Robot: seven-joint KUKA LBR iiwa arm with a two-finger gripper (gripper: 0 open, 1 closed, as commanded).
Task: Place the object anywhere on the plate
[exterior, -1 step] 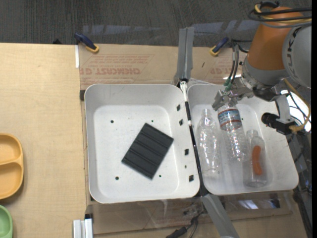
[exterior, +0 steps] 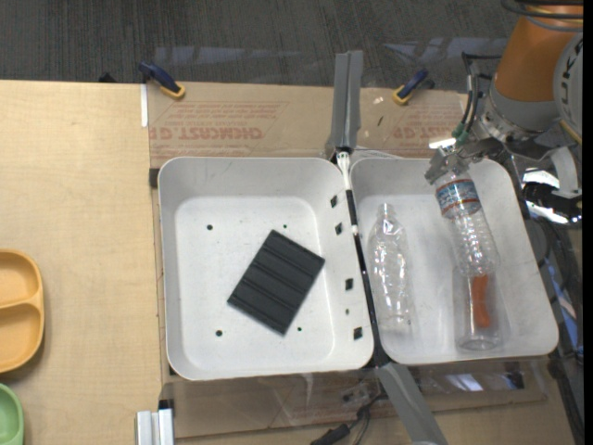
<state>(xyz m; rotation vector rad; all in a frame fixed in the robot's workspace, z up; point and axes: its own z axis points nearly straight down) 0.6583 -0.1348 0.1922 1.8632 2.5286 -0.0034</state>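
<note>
While the gripper (exterior: 451, 158), its state unclear, is positioned at the bottle's (exterior: 474, 262) twelve-o'clock cap, a centred grasp is advised.

You had the clear plastic bottle with the orange insert (exterior: 473, 276) lying lengthwise in the right bin (exterior: 528, 248), cap end toward the far wall, base near the front rim. The orange sectioned plate (exterior: 17, 311) sat on the bench's left edge, well apart from the bins.
</note>
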